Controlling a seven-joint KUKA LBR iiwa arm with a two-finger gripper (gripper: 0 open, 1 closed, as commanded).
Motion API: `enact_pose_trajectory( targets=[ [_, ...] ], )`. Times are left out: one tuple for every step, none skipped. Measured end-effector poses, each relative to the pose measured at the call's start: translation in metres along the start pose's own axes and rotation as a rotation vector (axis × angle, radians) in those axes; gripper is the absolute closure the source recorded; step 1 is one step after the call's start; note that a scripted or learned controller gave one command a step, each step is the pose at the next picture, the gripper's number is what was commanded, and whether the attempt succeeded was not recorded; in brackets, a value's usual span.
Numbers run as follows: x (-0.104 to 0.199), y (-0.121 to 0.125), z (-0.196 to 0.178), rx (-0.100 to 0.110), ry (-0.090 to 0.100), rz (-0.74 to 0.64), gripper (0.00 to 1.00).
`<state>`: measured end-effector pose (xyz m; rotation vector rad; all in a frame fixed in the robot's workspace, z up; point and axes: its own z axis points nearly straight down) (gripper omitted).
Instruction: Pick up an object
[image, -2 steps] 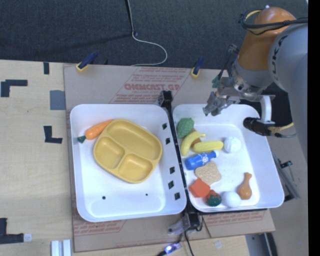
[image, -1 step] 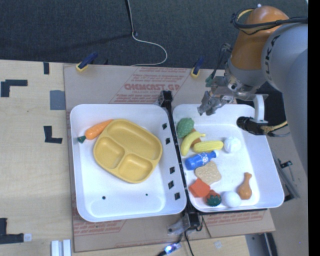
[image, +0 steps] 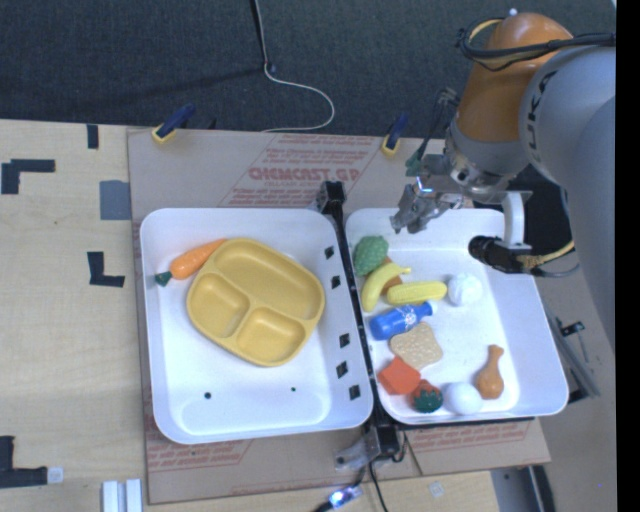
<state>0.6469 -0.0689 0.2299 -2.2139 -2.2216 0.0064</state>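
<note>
Pale wooden bench carries a sheet of brown cardboard, and on that sit two shallow white bins side by side, with dark carpet behind and a thin white cable trailing across it. Reaching in from the right, the grey arm with its orange band holds the claw above the far left corner of the right bin. Its dark fingers point down and hang clear of everything; nothing sits between them, though whether they are spread or closed cannot be told at this slant.

All the loose objects lie nearer the camera than the claw. Closest is a green broccoli-like piece, just below and slightly left of the claw, not touching it. Just beyond that, two yellow bananas lie near each other. A white ball sits below and to the right of the claw. Further toward the near rim come a blue bottle, a tan cracker, an orange-red block, a small dark green item, another white ball and a brown drumstick.

Well to the claw's left, the left bin holds a yellow divided tray with an orange carrot at its far left edge.
</note>
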Motion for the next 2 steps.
enact_pose_trajectory(
  targets=[
    [-0.0077,-0.0025,0.0199,0.002,-0.002,0.003,1.0],
    [-0.005,0.0043,0.0181,-0.001,-0.001,0.001,1.0]
  ],
)
